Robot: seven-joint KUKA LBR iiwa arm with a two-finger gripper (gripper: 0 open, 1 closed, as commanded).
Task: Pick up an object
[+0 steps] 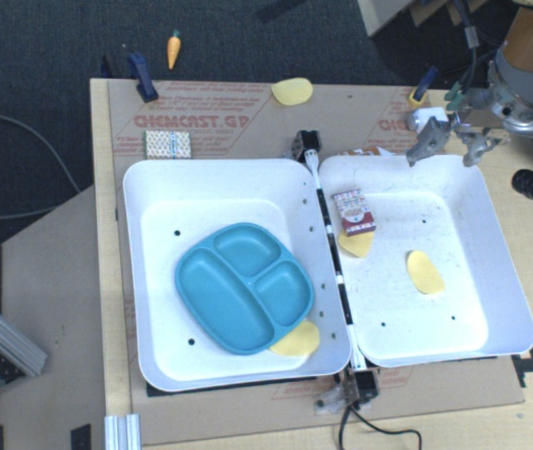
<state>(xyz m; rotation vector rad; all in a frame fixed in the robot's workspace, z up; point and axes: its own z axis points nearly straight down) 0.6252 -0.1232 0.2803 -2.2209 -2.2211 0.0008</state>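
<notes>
My gripper hangs over the far rim of the right bin, its two grey fingers spread apart with nothing between them. Inside that bin lie a small red and white packet near the left wall, a yellow chip just below the packet, and another yellow chip near the middle. The left bin holds a blue divided plate with a yellow chip tucked under its lower right edge.
On the cardboard base behind the bins sit a patterned packet, a yellow chip, a blue clip and a toy carrot. A black clamp stands between the bins at the back.
</notes>
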